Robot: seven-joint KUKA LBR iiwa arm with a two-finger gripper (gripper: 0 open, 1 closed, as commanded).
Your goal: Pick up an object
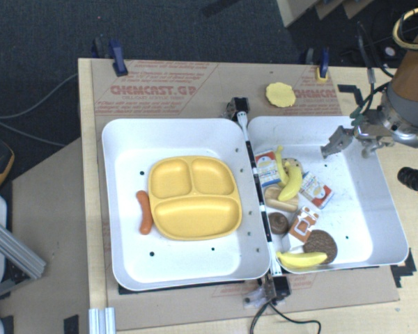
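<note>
You see the gripper (353, 141) above the far right corner of the right bin (376, 207), hanging from the grey arm (404, 103) that comes in from the right. One grey finger (334, 143) points to the left and down over the bin's far wall. The other finger is partly hidden behind the wrist, so how wide the hand is open I cannot tell. Nothing sits between the fingers as far as you can see, and the hand touches no object.

The objects lie well apart from the gripper, along the left edge of the right bin. A small carton (267, 168) is at the far end, just beside a yellow banana (290, 175). A red and white packet (317, 191) lies to the right of that banana. Nearer to you are a brown round piece (278, 223), another red packet (304, 224), a dark cookie (320, 243) and a second banana (302, 259) at the near left corner.

In the left bin (125, 242) a yellow divided plate (194, 197) rests in the middle, with a sausage (145, 211) along its left side. A yellow disc (281, 94) lies on the bench (167, 85), beyond the right bin's far edge.
</note>
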